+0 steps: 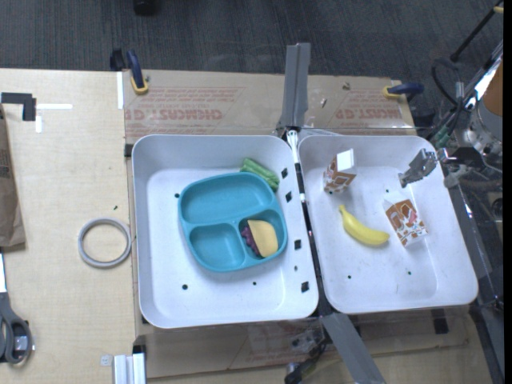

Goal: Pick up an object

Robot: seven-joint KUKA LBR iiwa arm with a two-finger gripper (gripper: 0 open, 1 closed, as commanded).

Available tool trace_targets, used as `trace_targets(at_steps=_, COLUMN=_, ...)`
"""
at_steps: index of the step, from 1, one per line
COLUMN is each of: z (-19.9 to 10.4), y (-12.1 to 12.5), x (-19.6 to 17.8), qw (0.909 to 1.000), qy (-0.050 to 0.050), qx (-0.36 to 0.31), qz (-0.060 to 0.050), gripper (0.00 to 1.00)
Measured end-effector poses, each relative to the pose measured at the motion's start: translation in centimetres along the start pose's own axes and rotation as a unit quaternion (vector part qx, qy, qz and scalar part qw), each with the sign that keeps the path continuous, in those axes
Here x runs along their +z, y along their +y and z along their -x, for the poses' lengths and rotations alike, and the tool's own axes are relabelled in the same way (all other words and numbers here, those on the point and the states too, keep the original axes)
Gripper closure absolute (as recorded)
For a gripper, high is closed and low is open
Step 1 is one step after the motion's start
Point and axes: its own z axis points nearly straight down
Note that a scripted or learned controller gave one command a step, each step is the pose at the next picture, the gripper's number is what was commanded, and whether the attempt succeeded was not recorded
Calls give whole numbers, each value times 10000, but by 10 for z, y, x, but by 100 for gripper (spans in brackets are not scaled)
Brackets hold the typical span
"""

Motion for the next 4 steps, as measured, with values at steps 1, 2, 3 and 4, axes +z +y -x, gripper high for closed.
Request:
trace_targets(at_steps=1, z=-37, y=-12, x=141, qw=9954, qy=0, qx=962, qz=23, gripper=0)
trace_targets(at_steps=2, z=-63, y=-5, x=161, qw=9854, qy=2, qx=1701, qz=-3, gripper=0)
trace_targets(at_steps=3, z=-62, y=-6, x=153, qw=9851, qy=2, qx=1719, qz=-19, gripper=100)
trace_targets(at_steps=4, z=-103, y=77, x=60, qw=9766, qy=-2, qx=2149, qz=5, gripper=100)
